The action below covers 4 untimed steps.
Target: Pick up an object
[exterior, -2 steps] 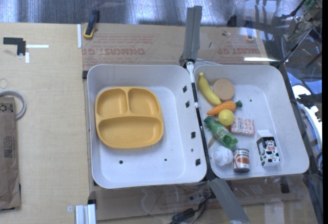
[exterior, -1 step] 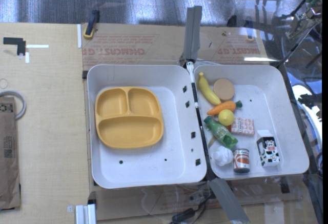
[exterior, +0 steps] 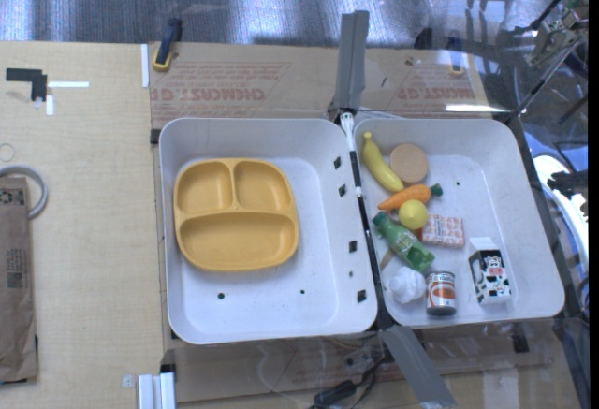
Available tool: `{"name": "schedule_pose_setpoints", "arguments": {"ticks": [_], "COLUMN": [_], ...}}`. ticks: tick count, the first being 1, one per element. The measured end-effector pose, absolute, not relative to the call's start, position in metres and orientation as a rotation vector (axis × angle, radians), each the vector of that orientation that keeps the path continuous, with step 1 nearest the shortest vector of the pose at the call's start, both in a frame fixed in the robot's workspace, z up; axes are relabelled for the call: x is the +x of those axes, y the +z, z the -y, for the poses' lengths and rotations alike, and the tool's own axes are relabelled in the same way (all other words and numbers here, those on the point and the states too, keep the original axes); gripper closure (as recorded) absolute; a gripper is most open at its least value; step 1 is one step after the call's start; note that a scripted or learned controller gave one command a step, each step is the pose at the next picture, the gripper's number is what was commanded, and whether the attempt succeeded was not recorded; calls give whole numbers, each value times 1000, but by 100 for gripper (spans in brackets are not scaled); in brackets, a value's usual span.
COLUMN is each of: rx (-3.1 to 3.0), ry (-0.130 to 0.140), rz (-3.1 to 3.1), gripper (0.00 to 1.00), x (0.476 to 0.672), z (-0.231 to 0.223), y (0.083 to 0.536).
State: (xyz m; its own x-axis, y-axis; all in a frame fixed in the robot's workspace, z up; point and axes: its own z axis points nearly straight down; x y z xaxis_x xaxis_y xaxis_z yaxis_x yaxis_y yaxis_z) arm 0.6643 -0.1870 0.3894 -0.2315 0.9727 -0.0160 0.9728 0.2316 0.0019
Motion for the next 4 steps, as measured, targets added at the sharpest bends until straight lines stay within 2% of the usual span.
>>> {"name": "schedule_pose_setpoints", "arguments": {"ticks": [4], "rx": [1926], "ry": [-24], "rz": [-2456], "gripper": [100], "x": [668], "z": [187], "y": [423]}}
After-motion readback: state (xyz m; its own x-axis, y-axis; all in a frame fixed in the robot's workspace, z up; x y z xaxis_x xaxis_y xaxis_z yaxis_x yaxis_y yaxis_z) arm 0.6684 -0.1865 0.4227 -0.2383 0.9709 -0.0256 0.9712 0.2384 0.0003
